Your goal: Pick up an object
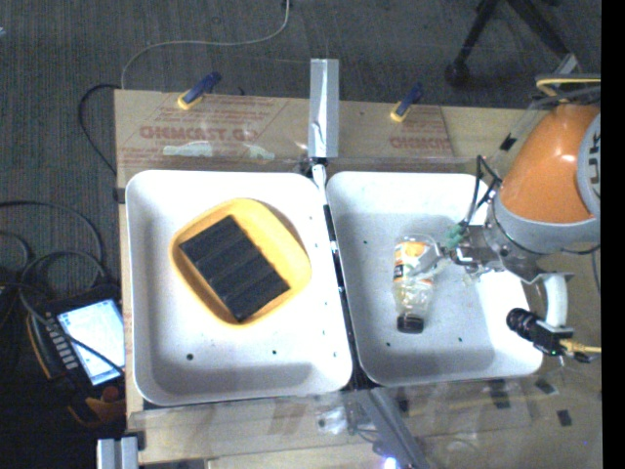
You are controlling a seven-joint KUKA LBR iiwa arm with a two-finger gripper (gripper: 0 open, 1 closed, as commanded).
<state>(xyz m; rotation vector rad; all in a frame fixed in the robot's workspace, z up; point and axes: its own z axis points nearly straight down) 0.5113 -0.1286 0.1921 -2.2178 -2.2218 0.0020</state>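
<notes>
A small clear plastic bottle (414, 281) with an orange label and a dark cap lies in the right bin (371, 350), cap pointing toward the front. My gripper (467, 253) hangs low over the right bin, just to the right of the bottle's upper end, close to it or touching it. Above the gripper, the grey wrist and orange band (552, 169) hide most of it. In the left bin (156, 360) rests a yellow dish (288, 233) with a black ribbed block (234, 267) lying in it.
The two white bins sit side by side on a cardboard-covered bench, divided by a narrow ridge (334, 262). Two blue-and-yellow clamps (198, 90) hold the cardboard at the back. Cables and a handheld screen (86, 328) lie on the floor to the left.
</notes>
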